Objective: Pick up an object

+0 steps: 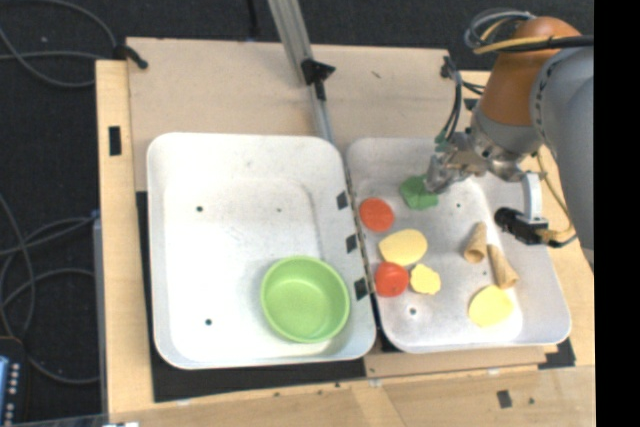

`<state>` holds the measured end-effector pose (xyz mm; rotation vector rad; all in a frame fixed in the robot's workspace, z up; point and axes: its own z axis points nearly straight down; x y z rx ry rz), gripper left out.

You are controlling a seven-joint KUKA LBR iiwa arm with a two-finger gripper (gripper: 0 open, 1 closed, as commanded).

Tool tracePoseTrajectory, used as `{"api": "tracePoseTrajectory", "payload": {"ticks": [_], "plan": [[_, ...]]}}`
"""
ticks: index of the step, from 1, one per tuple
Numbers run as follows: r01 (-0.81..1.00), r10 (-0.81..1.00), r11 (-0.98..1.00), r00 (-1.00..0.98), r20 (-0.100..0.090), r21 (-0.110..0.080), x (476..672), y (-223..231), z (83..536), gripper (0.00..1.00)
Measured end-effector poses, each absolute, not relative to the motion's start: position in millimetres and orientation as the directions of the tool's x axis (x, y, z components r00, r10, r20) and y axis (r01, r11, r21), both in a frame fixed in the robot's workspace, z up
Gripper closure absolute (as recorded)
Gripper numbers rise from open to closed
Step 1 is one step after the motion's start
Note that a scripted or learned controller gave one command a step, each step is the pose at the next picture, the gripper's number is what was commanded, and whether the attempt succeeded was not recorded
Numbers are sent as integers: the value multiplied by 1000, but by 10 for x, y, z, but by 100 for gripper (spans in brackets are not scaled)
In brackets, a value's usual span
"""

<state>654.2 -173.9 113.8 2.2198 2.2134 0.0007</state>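
Observation:
My gripper (437, 179) hangs low over the back of the right bin (530, 320), right at a small green piece (420, 194) that lies under and just left of its tip. In that bin also lie two red discs (376, 214) (391, 279), yellow pieces (403, 246) (426, 281) (491, 306) and two tan cone shapes (475, 243) (503, 267). A green bowl (305, 299) sits in the left bin (200, 175) at its front right.
A slanted metal post (290, 15) rises from behind the bins' shared edge. The arm's grey body and orange band (515, 80) fill the space above the right bin's back right corner. Black cables hang by the bin's right side.

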Motion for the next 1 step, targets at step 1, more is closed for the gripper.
{"api": "tracePoseTrajectory", "payload": {"ticks": [1], "plan": [[1000,1000,-4,4,0,6,6561,-1752,1577,100]]}}
